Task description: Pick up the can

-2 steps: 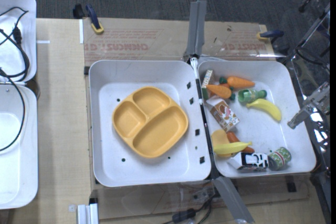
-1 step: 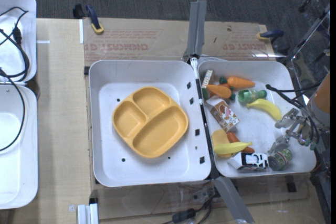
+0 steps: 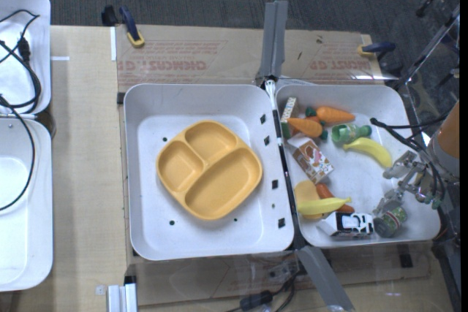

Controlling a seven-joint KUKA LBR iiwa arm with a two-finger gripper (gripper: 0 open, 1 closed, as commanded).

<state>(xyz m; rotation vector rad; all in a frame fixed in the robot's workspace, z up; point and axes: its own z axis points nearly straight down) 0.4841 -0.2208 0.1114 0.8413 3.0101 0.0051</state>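
The can [image 3: 392,221], small and greenish with a dark label, lies in the near right corner of the right bin [image 3: 380,93]. My gripper [image 3: 386,188] reaches in from the right, just beyond the can and a little above it in the picture. Its two metal fingers [image 3: 398,169] stand apart with only white bin floor between them, so it is open and holds nothing. The can lies just outside the nearer finger; I cannot tell whether they touch.
Crowding the right bin are a black-and-white box [image 3: 351,225] beside the can, two bananas [image 3: 369,150] [image 3: 322,206], two carrots [image 3: 335,114], a green bottle [image 3: 350,132] and a carton [image 3: 313,161]. A yellow divided plate [image 3: 210,169] sits in the left bin [image 3: 139,157].
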